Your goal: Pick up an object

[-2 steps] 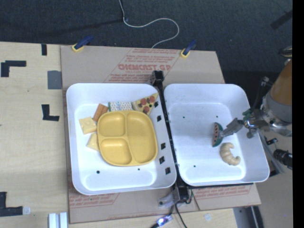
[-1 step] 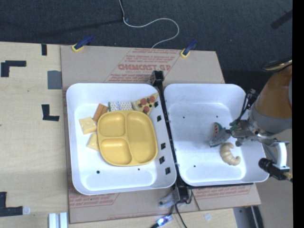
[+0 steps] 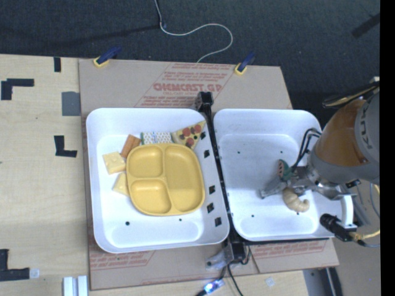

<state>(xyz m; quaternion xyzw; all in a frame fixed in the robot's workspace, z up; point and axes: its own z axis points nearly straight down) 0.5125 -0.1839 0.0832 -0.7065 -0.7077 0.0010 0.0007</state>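
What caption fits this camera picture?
Robot gripper reaches into the right bin; yellow plate sits in the left bin.

You're looking down on a pale wooden table [image 3: 37, 196] marked with dark tape pieces [image 3: 62, 147]. A printed cardboard sheet [image 3: 185, 88] lies on it, clipped at its far corners. Beyond the table runs dark carpet [image 3: 278, 17], crossed by a thin white cable [image 3: 197, 32].
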